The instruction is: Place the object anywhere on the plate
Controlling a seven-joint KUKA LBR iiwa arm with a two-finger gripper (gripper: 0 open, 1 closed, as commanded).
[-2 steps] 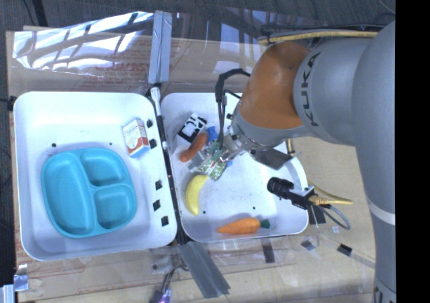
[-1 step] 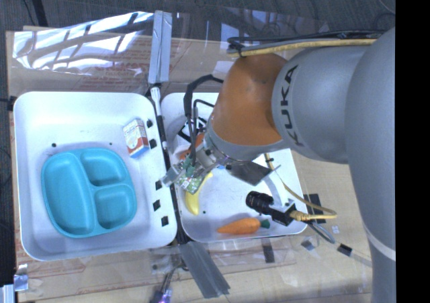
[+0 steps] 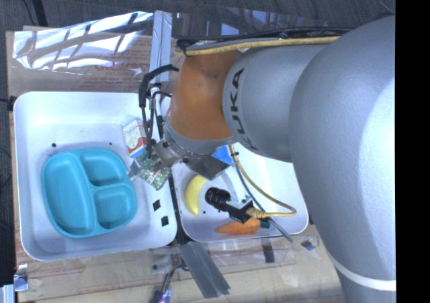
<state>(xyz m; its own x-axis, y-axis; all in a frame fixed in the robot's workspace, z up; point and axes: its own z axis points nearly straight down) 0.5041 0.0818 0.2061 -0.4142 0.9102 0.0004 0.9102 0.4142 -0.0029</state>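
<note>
The thing most likely meant for the task is the small crinkled packet [image 3: 150, 174], clear film with green print. It sits at the 3 o'clock edge of the blue divided plate [image 3: 74, 191], in the left bin [image 3: 40, 110]. It looks light, thin and soft. A wrapper like that should buckle under pressure instead of resisting it, and glossy film can slip. A pinch across its middle, where the film bunches, seems safer than one on a flat corner.

The gripper [image 3: 156, 159] is directly over the packet, at its 12 o'clock, and appears to touch it or nearly so. The wrist and dangling cables crowd the spot, so I cannot tell whether the gripper is spread or closed, or whether the packet is truly caught.

A small printed carton [image 3: 134, 135] lies just beyond, at the packet's 11 o'clock, near enough to be nudged. In the right bin [image 3: 289, 191] a banana [image 3: 193, 195] and a carrot [image 3: 238, 228] lie well clear of the plate.
</note>
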